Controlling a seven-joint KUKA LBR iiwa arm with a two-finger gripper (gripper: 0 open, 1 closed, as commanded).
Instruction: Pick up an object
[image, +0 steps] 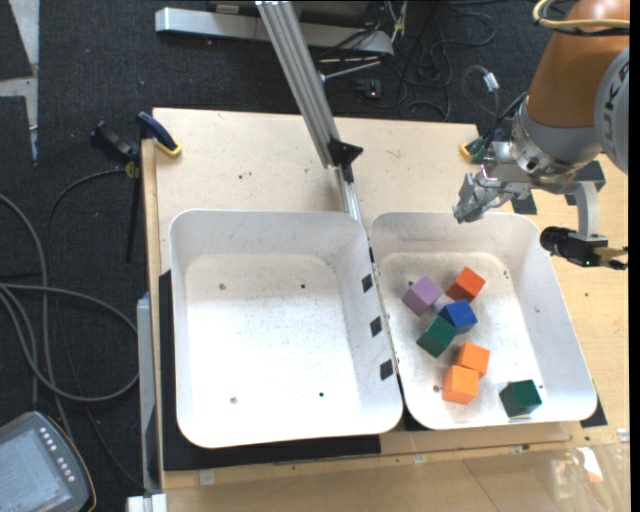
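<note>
- Above the far rim of the right-hand bin (560, 330), at roughly one o'clock from the cluster of cubes, the gripper (470, 207) hangs with nothing between its fingers; from this slanted view I cannot tell how far apart they stand.
- Seven small cubes lie loose on the bin floor, any of which could serve the task: a purple cube (423, 294) at the cluster's ten o'clock, an orange cube (466, 284) at twelve, a blue cube (460, 315) touching or just beside a dark green cube (436, 336).
- Two more orange cubes (466, 372) sit close together toward six o'clock, and a second green cube (520, 397) rests apart at about five o'clock, near the bin's near corner.
- The left-hand bin (190, 300) sits at nine o'clock, beside its twin.
- Judged from the pose, the arm (575, 80) is parked high and clear of the rim, probably so the camera can see every cube before a descent is chosen; the pick has not yet begun.
- The lone green cube looks the easier target, since the packed centre leaves little room for fingers.
</note>
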